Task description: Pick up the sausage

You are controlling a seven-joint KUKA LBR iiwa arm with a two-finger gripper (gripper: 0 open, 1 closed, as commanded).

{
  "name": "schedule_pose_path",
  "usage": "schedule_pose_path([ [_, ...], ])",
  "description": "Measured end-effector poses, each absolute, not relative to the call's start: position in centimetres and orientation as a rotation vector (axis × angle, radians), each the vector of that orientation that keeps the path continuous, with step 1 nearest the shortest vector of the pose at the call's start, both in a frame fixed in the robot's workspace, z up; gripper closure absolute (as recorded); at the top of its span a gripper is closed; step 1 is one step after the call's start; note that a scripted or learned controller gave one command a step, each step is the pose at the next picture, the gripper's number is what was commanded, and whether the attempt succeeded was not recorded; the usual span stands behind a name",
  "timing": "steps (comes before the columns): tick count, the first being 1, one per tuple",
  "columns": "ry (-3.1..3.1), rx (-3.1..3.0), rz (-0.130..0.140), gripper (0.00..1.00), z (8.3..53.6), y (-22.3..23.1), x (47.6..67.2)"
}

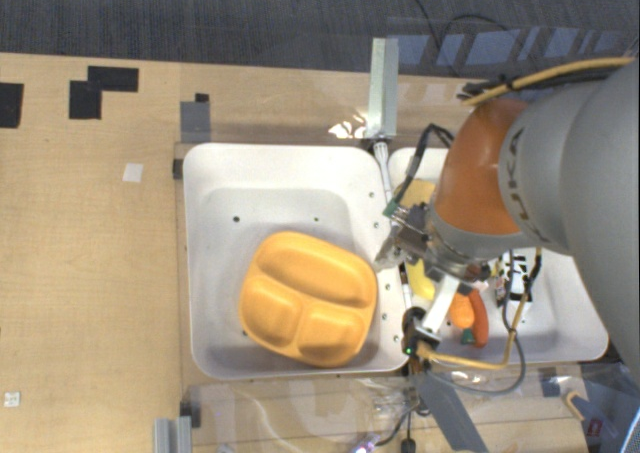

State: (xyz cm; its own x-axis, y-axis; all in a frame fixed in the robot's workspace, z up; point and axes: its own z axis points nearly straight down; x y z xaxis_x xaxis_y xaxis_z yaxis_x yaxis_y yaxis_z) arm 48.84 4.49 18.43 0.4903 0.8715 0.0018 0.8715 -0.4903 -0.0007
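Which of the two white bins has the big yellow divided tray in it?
The bin on the view's left: the yellow tray lies in it, while the arm covers much of the other bin.

- The grey arm (575, 171) reaches in from 3 o'clock, its broad last link lying across the view between 2 and 4 o'clock.
- The orange band (475, 176) sits at that link's 9 o'clock end.
- The gripper (425, 256) points steeply down, at 7 o'clock from the band, largely hidden beneath the wrist.
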Motion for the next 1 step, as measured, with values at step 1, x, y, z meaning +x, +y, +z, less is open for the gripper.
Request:
schedule_pose_path([
  [1,-1.494,-2.763,-0.001,0.0,18.39,8.52,52.05],
])
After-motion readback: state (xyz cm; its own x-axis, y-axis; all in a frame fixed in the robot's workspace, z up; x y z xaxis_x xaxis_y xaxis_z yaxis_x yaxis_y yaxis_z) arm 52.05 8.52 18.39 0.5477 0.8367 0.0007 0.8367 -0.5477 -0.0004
